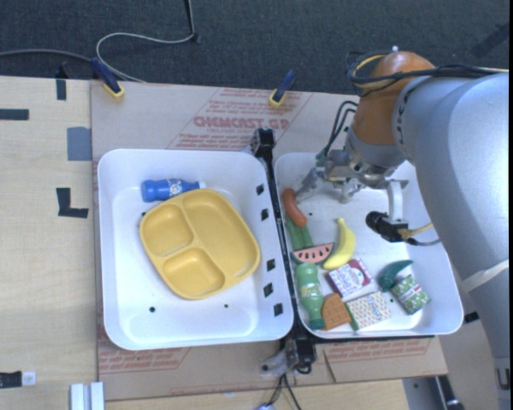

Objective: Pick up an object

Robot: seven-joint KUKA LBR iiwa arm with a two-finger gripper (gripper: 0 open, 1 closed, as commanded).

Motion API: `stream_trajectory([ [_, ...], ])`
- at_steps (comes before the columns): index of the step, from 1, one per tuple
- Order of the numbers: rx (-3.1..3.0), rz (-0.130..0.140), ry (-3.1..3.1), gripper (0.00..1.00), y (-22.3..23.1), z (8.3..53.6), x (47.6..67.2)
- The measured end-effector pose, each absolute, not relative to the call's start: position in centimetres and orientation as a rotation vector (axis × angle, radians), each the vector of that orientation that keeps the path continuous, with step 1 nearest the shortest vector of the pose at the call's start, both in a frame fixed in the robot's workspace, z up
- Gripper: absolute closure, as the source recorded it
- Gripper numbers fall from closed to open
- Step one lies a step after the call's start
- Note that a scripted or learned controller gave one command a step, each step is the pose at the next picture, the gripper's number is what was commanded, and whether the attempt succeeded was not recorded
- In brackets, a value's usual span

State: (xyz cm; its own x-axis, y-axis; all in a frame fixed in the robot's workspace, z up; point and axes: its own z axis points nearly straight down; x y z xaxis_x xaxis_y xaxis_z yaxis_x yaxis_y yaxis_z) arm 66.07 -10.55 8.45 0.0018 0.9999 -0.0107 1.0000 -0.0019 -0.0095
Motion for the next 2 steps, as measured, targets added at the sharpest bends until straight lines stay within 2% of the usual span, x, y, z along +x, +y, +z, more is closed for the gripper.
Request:
stream_trajectory([
  [1, 2.223, -0.028, 2.215, 0.0, -10.4, 8.5, 66.5],
  [2, 2.219, -0.003, 2.222, 0.0, -11.4, 8.5, 66.8],
])
